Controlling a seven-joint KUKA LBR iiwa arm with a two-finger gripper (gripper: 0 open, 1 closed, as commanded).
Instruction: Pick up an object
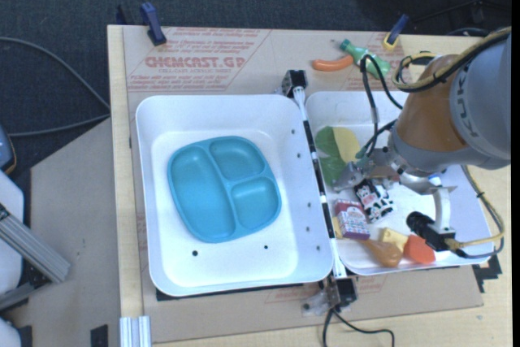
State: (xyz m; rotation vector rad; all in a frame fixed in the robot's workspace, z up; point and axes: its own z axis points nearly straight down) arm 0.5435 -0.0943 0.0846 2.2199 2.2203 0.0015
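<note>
My gripper (360,175) hangs low over the left part of the right bin (471,199), with the grey arm and its orange band (426,126) above it. Right under and beside it lie a green toy (329,149) and a yellow piece (348,144). Just below it sits a black-and-white patterned object (374,202), and next to that a small maroon packet (351,220). Along the bin's front edge lie a yellow wedge (396,237), a tan-orange lump (387,253) and a red-orange piece (420,250). I see nothing clearly held.
The left bin (154,126) holds a blue divided plate (225,188). Behind the bins, on the cardboard, lie an orange carrot-like toy (329,65) and a green item (357,53). Blue clamps (151,23) grip the board's back edge. Cables run over the right bin.
</note>
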